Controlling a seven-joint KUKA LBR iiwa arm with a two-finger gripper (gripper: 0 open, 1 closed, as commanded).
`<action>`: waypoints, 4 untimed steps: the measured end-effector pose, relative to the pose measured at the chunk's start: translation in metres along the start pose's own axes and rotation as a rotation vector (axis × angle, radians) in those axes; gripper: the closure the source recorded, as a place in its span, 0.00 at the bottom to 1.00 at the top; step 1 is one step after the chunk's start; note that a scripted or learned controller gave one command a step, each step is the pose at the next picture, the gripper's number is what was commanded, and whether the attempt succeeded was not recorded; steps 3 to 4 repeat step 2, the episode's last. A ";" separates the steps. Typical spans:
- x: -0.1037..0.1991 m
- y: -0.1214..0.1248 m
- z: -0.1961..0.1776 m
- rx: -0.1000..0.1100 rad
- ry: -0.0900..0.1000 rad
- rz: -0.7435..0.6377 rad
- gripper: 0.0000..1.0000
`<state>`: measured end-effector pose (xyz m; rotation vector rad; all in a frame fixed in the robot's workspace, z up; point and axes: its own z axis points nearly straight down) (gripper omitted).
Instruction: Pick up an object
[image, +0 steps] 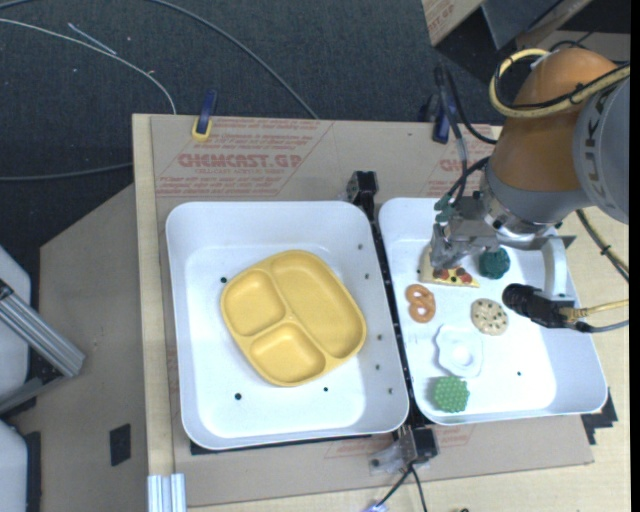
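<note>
Looking down on the bench, two bins are seen: the left bin (190, 300) holds one yellow tray (292, 316). In the right bin (560, 385), six small things are counted: pizza slice (452, 275), pretzel (420, 302), cookie (489, 316), white piece (458, 352), green ball (450, 393), teal ball (493, 263). The gripper (455, 248) is lowered onto the slice, partly hiding it; its opening cannot be told.

Two white bins are sitting side by side, the left bin (190, 300) showing a plain yellow tray (291, 316). In the right bin (570, 385), a green bumpy ball (450, 393) is lying nearest, with a tan speckled cookie (489, 316), an orange-brown pretzel (420, 302) and a teal ball (493, 263) farther back.
</note>
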<state>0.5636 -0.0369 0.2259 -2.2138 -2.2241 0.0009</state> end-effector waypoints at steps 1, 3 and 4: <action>0.043 0.007 0.006 -0.002 -0.002 0.002 1.00; 0.097 0.012 -0.006 -0.006 -0.001 -0.001 1.00; 0.097 0.012 -0.006 -0.006 -0.001 -0.001 1.00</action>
